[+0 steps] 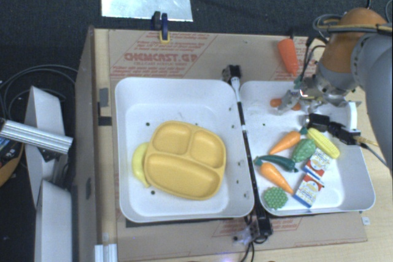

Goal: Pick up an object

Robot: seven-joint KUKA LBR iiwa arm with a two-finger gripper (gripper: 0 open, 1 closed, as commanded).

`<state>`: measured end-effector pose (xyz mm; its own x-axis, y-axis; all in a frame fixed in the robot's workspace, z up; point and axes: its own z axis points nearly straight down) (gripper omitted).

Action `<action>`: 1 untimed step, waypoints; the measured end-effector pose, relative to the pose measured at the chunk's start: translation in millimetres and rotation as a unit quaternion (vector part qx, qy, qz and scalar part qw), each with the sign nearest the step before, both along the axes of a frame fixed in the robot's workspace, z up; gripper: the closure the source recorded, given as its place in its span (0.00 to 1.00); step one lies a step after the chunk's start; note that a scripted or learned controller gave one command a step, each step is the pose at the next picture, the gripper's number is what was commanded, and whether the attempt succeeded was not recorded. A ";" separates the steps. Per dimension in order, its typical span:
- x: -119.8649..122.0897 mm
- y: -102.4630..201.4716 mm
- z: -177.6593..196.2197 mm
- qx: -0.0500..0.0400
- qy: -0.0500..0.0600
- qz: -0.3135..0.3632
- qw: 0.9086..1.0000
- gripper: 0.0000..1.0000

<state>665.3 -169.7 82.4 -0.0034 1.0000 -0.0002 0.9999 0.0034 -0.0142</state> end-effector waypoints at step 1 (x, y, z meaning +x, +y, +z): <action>-68.5 -34.5 2.3 0.000 -0.008 -0.001 1.000 0.00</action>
<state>596.8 -204.2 84.7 -0.0010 1.0000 -0.0010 1.0000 0.0010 0.0015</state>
